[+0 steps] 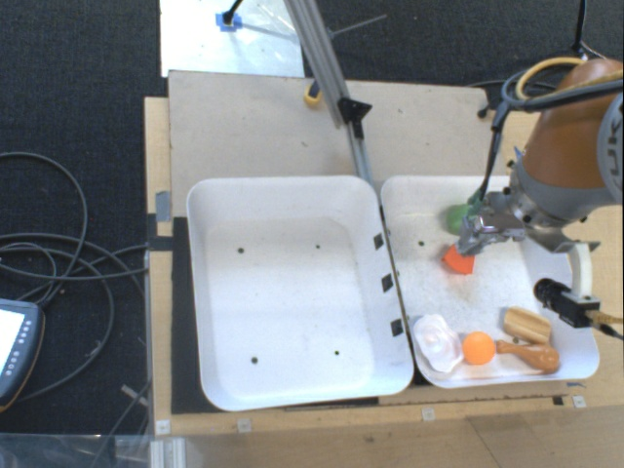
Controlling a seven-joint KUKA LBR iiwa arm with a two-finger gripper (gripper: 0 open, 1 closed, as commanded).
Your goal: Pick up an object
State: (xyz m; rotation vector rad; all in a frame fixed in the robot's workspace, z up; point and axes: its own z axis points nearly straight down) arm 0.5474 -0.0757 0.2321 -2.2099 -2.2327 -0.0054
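The small orange-red plastic block is seen in the right white bin, right of frame centre, just below the metal two-finger gripper; contact cannot be told, nor its state.

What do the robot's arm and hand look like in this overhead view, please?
The arm is bulky and rounded, with an orange-brown band above a grey wrist section. Yellow and black cables loop over its top. The hand is small, metallic grey and mechanical-looking. A white bracket with a black fitting shows beneath the arm.
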